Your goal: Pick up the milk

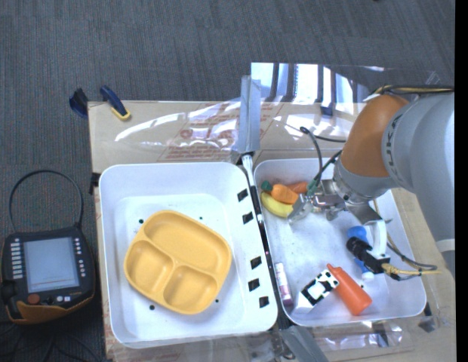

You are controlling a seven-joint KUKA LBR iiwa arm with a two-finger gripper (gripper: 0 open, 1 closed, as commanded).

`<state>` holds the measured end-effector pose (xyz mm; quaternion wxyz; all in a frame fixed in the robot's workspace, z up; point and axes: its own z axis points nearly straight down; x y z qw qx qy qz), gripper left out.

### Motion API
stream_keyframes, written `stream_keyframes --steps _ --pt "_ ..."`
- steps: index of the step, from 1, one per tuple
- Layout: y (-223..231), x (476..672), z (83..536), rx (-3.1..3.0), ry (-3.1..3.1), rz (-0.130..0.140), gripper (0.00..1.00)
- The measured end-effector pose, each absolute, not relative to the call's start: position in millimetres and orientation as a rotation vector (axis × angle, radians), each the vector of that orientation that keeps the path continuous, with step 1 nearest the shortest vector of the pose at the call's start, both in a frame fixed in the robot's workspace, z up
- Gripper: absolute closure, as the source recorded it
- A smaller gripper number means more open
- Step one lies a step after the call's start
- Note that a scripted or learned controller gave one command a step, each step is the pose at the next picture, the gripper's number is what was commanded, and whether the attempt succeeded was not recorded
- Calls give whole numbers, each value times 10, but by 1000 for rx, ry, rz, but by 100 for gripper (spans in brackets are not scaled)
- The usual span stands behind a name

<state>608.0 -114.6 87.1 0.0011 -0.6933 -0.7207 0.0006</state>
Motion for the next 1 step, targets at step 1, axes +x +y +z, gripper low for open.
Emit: stream_keyframes --steps 1 --pt "-1085 4870 1805 -2215 -2222 3 0"
